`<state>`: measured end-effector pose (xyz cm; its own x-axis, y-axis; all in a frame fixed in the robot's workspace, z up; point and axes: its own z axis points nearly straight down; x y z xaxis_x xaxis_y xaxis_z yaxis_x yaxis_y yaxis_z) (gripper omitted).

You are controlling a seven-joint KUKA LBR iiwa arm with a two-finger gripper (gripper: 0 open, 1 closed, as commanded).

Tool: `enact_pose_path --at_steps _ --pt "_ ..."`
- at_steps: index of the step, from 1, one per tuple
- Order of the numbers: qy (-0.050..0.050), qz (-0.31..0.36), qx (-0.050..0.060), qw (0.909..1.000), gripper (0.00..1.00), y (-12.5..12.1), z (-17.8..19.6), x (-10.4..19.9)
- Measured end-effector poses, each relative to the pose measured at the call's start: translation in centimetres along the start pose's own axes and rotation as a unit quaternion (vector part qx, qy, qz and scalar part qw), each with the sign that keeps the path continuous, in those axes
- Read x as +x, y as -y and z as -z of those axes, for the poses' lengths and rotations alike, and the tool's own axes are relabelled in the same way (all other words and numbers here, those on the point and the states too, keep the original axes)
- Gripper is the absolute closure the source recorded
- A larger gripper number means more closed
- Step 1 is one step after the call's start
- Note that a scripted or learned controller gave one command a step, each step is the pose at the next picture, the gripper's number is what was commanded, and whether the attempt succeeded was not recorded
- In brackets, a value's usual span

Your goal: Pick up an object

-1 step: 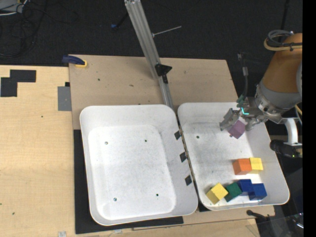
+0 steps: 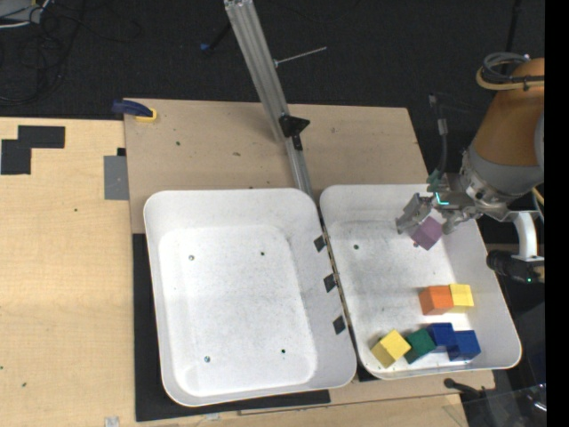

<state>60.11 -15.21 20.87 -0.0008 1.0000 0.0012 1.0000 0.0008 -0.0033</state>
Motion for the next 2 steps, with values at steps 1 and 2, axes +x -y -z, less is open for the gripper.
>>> enact_pose_path --at_steps 1,2 --pt "0.000 -0.001 0.002 1.0000 0.00 -0.3 -5.6 -0.9" --pt "0.000 -0.001 0.002 1.0000 0.00 0.2 -10.0 -0.8"
